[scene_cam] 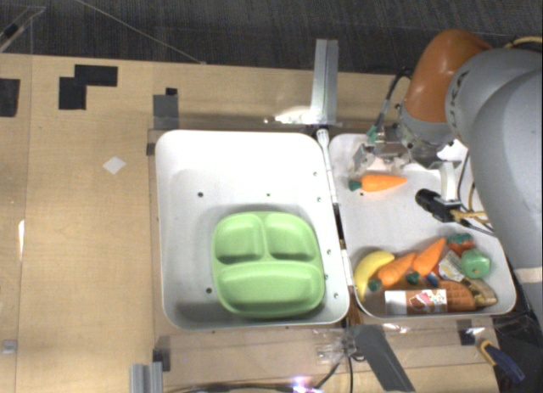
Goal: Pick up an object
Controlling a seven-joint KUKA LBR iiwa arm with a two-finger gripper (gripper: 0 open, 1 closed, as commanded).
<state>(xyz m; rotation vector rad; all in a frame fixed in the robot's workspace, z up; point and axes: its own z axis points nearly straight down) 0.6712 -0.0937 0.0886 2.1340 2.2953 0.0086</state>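
counter (76, 238) is light wood, carrying two shallow white bins side by side. left bin (182, 171) holds a green divided plate (268, 264), lying flat toward the near half. right bin (509, 285) holds the clutter. grey arm (501, 128) with orange band (441, 64) reaches in over the far end of the right bin. end effector (386, 152) sits low at the bin's far left corner; cannot tell its grip state from this angle. a lone toy carrot (382, 182) lies on the bin floor just beside and nearer than the end effector, not seen between any fingers. near end of the bin: yellow banana (370, 268), two more carrots (411, 266), a brown-and-white packet (428, 300), a small green round piece (475, 262), piled touching one another.
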